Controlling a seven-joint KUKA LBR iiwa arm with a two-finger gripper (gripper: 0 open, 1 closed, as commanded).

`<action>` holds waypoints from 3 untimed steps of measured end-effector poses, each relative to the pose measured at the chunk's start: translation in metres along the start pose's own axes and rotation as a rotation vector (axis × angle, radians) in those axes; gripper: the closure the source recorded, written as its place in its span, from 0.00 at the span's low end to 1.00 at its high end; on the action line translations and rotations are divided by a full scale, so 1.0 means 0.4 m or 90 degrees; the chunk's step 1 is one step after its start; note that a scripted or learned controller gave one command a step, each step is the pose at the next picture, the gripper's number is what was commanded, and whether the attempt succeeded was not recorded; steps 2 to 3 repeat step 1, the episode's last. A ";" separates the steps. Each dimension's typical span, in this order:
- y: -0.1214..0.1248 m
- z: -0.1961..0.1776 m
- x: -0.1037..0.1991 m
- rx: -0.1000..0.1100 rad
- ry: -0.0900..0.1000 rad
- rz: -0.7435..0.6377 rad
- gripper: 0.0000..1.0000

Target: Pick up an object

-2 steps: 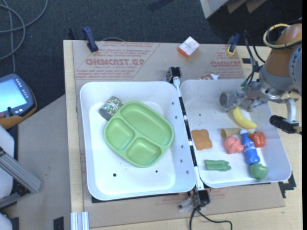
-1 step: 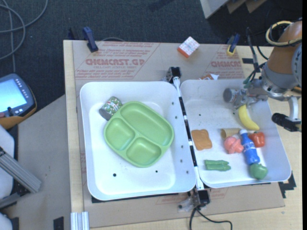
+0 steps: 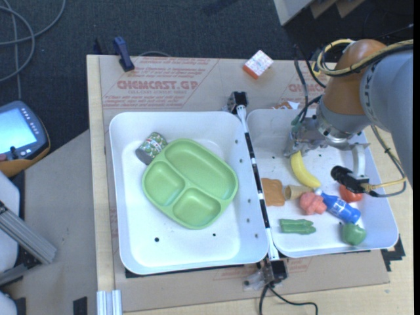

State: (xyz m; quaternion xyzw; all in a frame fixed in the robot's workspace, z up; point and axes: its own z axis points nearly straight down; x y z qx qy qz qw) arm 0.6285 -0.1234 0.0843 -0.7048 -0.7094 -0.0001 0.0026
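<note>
The gripper hangs low in the right bin, I cannot tell its state, and the banana lies just below it, probably its target.

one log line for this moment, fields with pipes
tool over right bin | at banana top end | grasp unconfirmed | green tray in left bin

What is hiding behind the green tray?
A small can pokes out from behind the green tray, at its upper left edge in the left bin. Its lower part is covered by the tray, so whatever else lies under there stays hidden.
</note>
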 end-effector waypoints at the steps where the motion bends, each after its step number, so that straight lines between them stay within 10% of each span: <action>1: -0.035 -0.268 0.180 -0.009 -0.001 -0.001 1.00; 3: -0.035 -0.268 0.180 -0.009 -0.001 -0.001 1.00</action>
